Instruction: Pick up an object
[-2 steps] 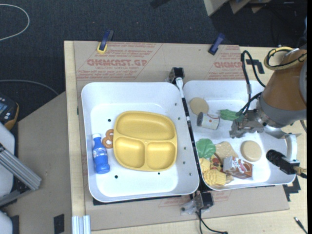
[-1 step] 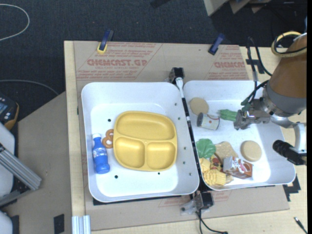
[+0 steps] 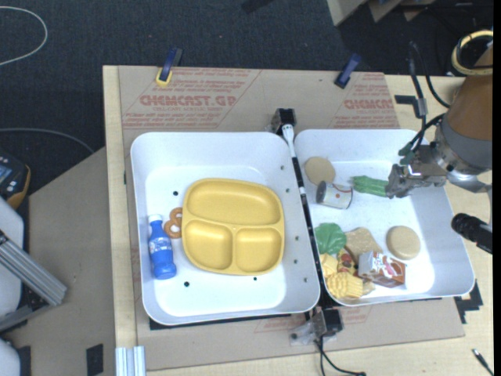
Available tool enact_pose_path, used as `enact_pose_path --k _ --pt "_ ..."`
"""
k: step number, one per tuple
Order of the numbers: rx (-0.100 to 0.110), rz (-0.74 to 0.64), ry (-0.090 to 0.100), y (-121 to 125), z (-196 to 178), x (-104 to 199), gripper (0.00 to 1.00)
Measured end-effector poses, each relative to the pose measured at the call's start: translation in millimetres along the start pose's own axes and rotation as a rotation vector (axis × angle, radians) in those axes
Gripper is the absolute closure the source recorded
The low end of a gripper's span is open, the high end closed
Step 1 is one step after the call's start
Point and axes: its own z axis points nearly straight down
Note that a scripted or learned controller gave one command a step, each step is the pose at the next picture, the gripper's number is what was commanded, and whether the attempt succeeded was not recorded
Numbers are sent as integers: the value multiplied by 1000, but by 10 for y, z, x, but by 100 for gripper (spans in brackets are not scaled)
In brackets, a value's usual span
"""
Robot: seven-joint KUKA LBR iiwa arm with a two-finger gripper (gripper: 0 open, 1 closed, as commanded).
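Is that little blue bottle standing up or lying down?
Lying down: the blue bottle rests lengthwise on the left bin's floor beside the yellow tray.

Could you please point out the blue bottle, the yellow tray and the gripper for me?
blue bottle [image 3: 161,251]: camera view, on its body.
yellow tray [image 3: 232,224]: camera view, on its central divider.
gripper [image 3: 398,185]: camera view, between its fingertips.

Board behind left bin: I read "CHEMCAST GP" in red on the brown protective sheet [image 3: 192,99], with lines of smaller red print above and below that I can't make out.
Board behind right bin: the same red lettering [image 3: 368,103] repeats, but I only get a partial "CHEMCAST" before the bin rim cuts it off.
Red-and-white packet [image 3: 383,268] in right bin: printed, but too small for me to read.
Blue bottle [image 3: 161,249] in left bin: label unreadable.
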Motion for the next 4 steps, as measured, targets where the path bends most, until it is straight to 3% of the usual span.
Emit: enact_pose_path --k 4 --pt "3 -6 4 556 -54 2134 100"
